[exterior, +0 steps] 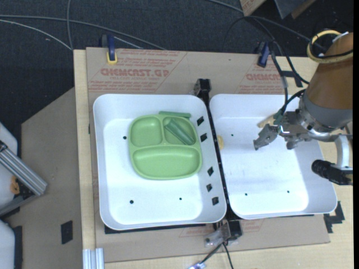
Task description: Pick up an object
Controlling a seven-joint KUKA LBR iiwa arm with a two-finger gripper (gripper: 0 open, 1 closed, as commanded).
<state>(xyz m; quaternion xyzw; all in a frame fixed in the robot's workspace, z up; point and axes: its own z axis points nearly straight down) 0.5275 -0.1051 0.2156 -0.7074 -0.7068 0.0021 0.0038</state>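
A light green divided plate point(162, 160) lies in the left bin point(112, 195), toward its back. A darker green elongated piece point(180, 131) rests in the plate's upper right compartment, and a flat green strip point(175, 115) pokes out behind the plate's far rim. My gripper point(277, 143) hangs over the right bin point(269, 203), in its back right part, well away from the plate. Its two fingers are spread apart and point down, with nothing between them.
A small yellowish bit point(220, 143) sits at the right bin's left wall, next to the divider with black clips point(208, 172). Cables point(289, 74) run along the arm at the back right. Blue clamps point(111, 47) hold the cardboard base.
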